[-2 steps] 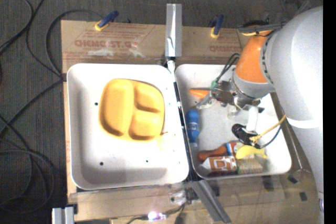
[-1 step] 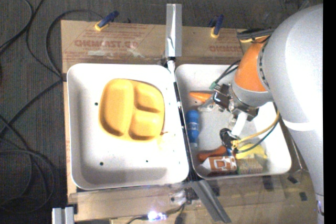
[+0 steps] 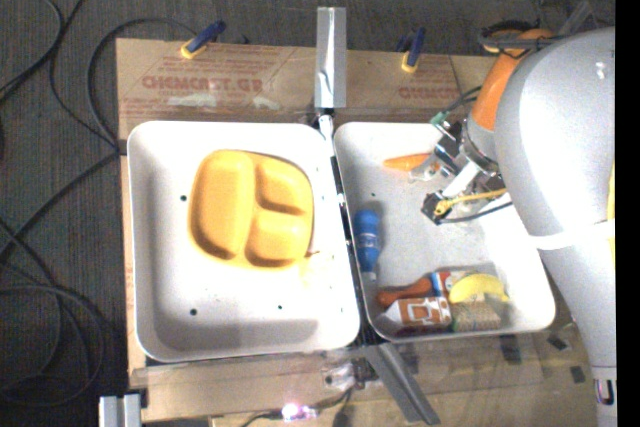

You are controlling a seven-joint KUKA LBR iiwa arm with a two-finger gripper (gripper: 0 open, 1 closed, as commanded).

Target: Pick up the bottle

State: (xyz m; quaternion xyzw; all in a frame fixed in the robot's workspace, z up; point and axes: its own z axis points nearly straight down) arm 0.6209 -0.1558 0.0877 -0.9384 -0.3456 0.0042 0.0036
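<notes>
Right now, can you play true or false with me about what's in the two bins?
1. The yellow tray lies in the left bin. True.
2. The bottle is red. False: it is blue.
3. The bottle lies in the right bin, along its left wall. True.
4. The gripper has the bottle. False: the bottle lies on the bin floor, apart from the gripper.
5. The orange carrot is in the left bin. False: it is in the right bin, near the far wall.
</notes>
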